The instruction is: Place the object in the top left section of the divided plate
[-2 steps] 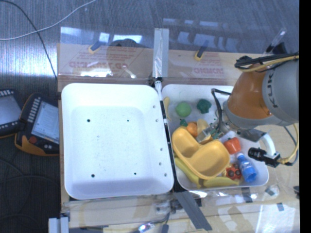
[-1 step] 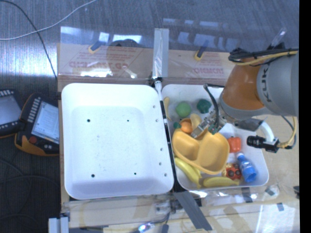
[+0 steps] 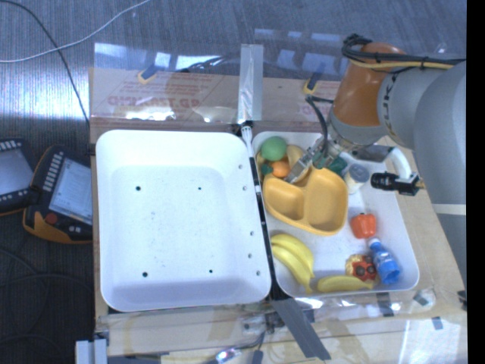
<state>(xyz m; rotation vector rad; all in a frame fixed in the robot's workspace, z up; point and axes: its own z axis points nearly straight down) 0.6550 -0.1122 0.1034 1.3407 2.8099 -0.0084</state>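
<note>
Floor: grey carpet (image 3: pixel 227 14) with a fine diagonal weave, lit brighter toward the upper right. A thin black cable (image 3: pixel 57 48) loops across it at upper left. An orange-and-grey handheld control pendant with a pale screen (image 3: pixel 61 196) lies on the floor just left of the bench. Flat brown cardboard sheet under glossy clear plastic (image 3: pixel 167 93) at the bench's far edge, catching glare.

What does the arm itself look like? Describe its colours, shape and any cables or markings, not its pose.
The arm is thick, rounded and matte grey, with a glossy orange band around it above the wrist. A thin black cable loops over the top of that band. Below it sits a small metallic gripper with greenish parts. No lettering or markings are legible.
</note>
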